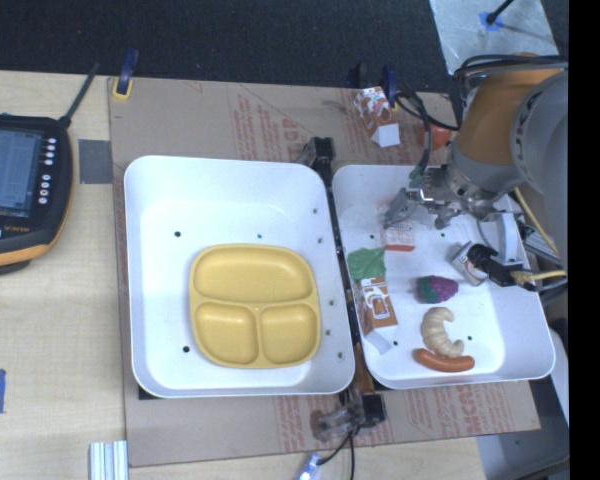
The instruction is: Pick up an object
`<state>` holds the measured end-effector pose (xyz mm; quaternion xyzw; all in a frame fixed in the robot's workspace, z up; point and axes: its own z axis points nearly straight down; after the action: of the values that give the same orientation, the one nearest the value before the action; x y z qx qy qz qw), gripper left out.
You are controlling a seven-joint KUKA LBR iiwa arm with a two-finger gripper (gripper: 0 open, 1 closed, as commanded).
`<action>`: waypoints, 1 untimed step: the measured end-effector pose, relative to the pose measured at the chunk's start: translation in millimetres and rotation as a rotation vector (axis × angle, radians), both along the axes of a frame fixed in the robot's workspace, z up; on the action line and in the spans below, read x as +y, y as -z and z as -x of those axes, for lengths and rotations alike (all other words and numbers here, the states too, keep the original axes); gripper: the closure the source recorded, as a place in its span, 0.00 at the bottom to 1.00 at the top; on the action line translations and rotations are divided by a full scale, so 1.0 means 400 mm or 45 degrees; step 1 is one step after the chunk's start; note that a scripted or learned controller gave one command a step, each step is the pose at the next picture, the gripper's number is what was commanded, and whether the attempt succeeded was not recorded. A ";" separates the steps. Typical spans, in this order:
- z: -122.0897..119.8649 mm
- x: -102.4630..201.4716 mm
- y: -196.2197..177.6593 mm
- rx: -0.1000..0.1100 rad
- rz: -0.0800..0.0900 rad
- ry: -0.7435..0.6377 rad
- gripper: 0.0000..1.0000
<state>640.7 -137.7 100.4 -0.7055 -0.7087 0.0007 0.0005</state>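
Smooth white plastic bins (150, 268) catching a soft gloss, matt yellow plastic tray (253, 303) inside one, brown cardboard sheet (230, 118) underneath — pale wood-grain bench (40, 368) showing.

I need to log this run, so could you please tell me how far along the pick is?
Nothing looks picked yet: the purple toy, croissant, sausage and green piece all lie on the floor of the right bin. In hand: the pincer sits low over that bin's upper part, near a small red-and-white item. Left: closing on an object and lifting it.
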 end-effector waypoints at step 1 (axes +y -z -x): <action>0.067 0.092 0.022 0.004 0.001 -0.003 0.00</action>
<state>614.0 -100.9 91.4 -0.7047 -0.7095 0.0021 0.0015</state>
